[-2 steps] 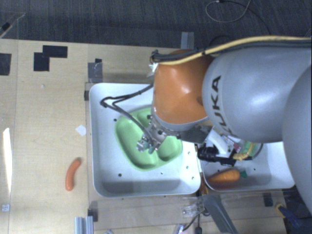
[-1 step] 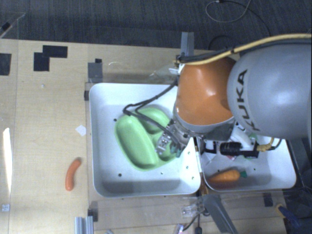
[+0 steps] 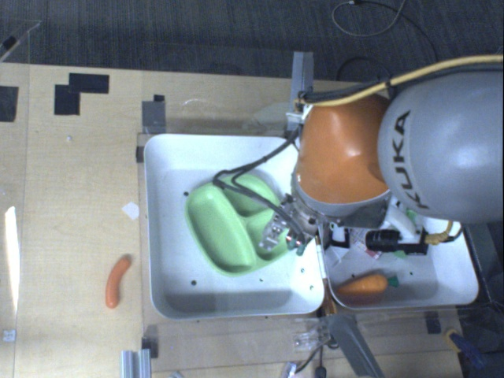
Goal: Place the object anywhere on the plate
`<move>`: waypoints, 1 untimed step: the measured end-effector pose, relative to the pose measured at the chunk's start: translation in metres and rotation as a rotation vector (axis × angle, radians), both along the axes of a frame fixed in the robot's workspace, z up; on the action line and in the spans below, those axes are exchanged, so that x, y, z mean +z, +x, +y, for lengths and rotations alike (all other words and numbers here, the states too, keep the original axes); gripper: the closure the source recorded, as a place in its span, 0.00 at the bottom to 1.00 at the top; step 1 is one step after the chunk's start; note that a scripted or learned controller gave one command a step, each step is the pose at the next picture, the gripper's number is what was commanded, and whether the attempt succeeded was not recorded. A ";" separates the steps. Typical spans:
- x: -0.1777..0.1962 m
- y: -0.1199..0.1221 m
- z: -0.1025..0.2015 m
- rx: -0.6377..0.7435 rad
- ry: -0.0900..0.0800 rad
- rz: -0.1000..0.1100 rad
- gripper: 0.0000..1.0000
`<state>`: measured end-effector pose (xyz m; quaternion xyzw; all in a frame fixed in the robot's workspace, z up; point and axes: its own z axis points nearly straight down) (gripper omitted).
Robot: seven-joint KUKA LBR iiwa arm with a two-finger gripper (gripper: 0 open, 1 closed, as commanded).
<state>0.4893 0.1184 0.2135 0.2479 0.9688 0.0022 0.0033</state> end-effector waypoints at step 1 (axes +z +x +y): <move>-0.071 -0.002 0.009 0.135 -0.001 0.003 1.00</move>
